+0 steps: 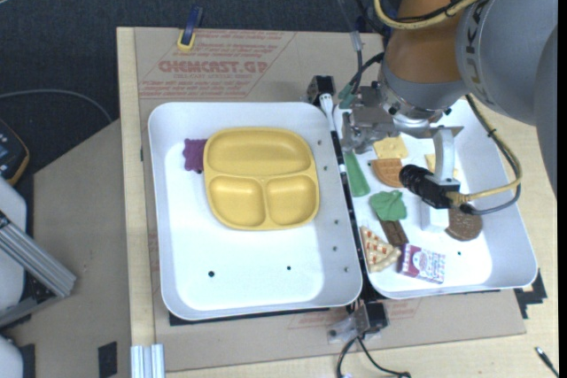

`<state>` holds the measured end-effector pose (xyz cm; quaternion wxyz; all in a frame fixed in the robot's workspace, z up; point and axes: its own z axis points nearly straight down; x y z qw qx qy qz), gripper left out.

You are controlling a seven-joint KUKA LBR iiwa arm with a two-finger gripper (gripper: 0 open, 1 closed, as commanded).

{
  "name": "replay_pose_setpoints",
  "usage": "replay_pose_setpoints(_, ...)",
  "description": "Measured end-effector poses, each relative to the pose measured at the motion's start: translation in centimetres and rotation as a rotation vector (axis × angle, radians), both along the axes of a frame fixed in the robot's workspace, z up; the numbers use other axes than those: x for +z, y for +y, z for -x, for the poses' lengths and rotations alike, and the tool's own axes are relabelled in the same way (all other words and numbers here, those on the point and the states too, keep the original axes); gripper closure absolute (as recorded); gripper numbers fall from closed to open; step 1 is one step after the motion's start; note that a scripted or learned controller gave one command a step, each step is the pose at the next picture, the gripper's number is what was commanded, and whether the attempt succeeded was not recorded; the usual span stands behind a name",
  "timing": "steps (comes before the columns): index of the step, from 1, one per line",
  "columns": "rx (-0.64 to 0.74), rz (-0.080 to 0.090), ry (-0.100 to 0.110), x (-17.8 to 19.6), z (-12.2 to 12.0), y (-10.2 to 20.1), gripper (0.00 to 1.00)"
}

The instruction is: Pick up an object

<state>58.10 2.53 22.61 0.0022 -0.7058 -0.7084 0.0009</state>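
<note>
Here we see, in the left shallow white bin (177, 261), a yellow plastic three-compartment tray (261, 176) with a small purple piece (193, 154) touching its left edge. In the right white bin (505, 257) lie toy foods: a green stick (357, 176), a green leaf (388, 205), a waffle wedge (379, 250), a brown cookie (463, 226). The grey arm's gripper (386, 121) hangs low over that bin's upper part; we cannot tell how its jaws stand.

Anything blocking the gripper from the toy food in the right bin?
Nothing visible. The gripper hangs over the right bin, at its far left end. The green piece and cheese wedge lie close beside it, uncovered.
</note>
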Motion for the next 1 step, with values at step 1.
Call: replay_pose_setpoints(1,-0.006,0.002,-0.005,-0.16,-0.68,-1.86,1.0)
